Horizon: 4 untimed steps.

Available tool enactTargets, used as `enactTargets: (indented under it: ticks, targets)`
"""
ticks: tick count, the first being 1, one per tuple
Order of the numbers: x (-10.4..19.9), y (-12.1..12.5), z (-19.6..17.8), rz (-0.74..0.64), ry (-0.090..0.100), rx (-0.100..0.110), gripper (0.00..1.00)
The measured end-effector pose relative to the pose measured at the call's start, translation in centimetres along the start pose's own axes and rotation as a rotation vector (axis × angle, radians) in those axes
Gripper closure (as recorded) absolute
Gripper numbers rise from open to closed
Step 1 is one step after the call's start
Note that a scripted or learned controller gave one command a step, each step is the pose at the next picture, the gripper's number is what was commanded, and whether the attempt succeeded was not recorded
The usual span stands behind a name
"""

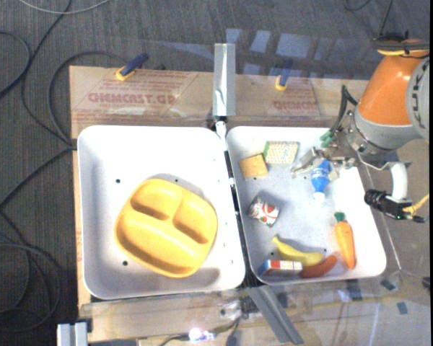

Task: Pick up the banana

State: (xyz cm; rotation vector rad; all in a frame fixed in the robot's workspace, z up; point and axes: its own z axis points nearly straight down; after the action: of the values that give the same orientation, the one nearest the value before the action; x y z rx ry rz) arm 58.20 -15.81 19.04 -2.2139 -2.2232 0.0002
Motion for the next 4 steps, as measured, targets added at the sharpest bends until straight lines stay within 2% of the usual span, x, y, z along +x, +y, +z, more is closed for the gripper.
enactTargets:
  ticks: [1, 2, 3, 4]
  targets:
    - [8.3, -9.1, -0.1, 0.067, -0.001, 0.002, 0.0]
    - [6.4, -9.9, 6.3, 0.05, -0.001, 0.003, 0.0]
    - [3.7, -9.8, 2.4, -0.044, 0.0, -0.001, 0.0]
    - [5.5, -9.6, 10.0, -0.148, -0.003, -0.007, 0.0]
